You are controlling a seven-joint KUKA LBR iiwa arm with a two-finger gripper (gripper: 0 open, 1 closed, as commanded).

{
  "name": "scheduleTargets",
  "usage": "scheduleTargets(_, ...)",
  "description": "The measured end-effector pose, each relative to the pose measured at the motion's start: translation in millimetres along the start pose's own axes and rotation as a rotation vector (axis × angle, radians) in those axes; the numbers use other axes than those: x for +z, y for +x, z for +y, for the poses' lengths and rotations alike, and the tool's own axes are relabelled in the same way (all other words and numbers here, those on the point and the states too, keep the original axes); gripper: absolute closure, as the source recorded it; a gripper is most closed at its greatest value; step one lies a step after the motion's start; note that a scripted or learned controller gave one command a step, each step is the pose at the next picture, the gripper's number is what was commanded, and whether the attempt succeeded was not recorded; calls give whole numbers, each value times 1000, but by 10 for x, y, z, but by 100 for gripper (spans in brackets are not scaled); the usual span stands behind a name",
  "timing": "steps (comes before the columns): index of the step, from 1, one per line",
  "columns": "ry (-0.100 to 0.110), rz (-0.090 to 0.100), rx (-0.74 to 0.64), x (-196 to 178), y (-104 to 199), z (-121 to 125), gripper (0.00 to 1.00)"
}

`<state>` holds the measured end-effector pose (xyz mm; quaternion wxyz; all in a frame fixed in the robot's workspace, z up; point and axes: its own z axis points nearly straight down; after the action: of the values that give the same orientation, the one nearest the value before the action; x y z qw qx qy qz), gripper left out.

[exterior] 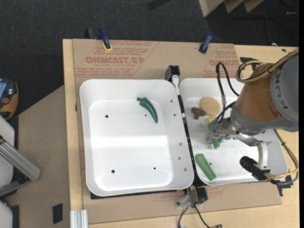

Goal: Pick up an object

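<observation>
End effector (pixel 214 136) sits low in the right bin (pixel 280 163), over a small green item (pixel 213 124); whether it grips is unclear. Nearby lie a tan round object (pixel 210 104) and green block (pixel 205 167). A green pepper (pixel 148 108) lies in the left bin (pixel 95 175).

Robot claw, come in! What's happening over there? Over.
Gripper low in right bin, among the objects. Fingers' state unclear. Green block lies loose nearby. Tan round piece and small brown piece close behind.
</observation>
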<state>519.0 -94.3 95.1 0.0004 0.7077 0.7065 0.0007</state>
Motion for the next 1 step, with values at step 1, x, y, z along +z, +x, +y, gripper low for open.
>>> scheduleTargets(1,-11,1,-9,-1086,533,175,100)
